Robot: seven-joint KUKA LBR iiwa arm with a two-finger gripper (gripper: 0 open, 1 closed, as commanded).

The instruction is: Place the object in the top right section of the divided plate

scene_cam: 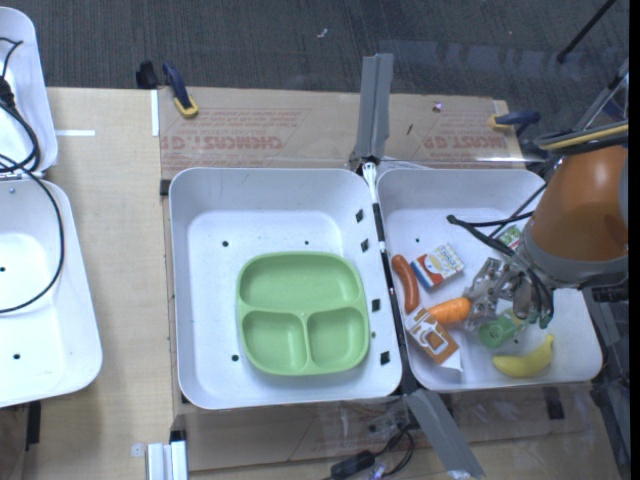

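Below, pale wooden bench (110, 128), dark floor (300, 18).

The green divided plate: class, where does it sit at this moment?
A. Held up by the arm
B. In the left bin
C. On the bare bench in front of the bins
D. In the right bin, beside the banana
B: the green divided plate lies flat in the left bin, while the banana lies in the right bin.

At the right of the frame, the arm (590, 208) is showing a rounded orange band above a grey wrist; black cables are trailing toward its metallic pincer (500, 293).
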